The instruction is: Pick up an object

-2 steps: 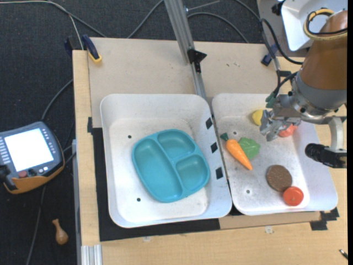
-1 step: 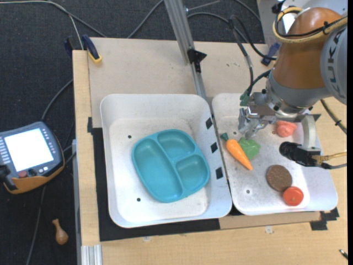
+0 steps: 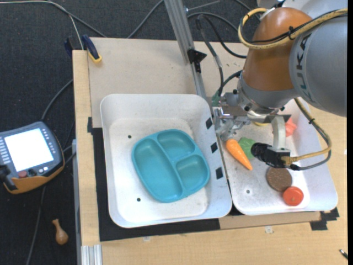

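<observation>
In the right bin [image 3: 325, 195] lie an orange carrot [image 3: 239, 153], a green piece [image 3: 246, 146] beside it, a brown disc [image 3: 278, 178], a small red-orange object [image 3: 293, 195] and a pink piece [image 3: 289, 127] partly hidden by the arm. My gripper [image 3: 228, 125] hangs below the orange-banded wrist, over the right bin's left edge and just above the carrot's upper end. I see nothing held in it.
The left bin [image 3: 118, 203] holds a teal divided plate [image 3: 170, 164]. A black connector [image 3: 270, 154] on a yellow cable hangs over the right bin. A metal post [image 3: 179, 21] rises behind the bins. A pendant [image 3: 28, 154] lies off the bench at left.
</observation>
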You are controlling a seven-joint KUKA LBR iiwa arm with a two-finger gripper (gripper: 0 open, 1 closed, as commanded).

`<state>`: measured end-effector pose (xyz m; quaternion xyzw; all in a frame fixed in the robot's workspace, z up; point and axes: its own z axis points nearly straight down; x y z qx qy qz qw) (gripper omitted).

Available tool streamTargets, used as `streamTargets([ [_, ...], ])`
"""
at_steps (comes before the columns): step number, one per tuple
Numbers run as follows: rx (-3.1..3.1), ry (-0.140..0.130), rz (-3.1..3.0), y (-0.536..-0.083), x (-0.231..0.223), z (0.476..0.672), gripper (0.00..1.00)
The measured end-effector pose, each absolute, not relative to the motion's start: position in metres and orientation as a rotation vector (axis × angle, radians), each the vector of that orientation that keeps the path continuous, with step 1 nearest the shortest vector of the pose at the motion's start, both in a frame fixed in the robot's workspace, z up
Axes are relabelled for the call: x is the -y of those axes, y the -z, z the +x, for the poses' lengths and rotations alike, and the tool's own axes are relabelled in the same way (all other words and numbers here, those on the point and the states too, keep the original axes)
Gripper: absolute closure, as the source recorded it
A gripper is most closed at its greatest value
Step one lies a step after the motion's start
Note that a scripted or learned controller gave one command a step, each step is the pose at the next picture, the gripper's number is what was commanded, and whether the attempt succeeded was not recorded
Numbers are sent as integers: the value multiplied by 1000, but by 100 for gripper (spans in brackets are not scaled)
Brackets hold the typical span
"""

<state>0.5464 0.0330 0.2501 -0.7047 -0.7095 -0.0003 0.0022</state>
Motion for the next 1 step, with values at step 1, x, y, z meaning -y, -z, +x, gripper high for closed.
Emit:
streamTargets([
  [1,2225,-2,-2210,-233,-90,537,100],
])
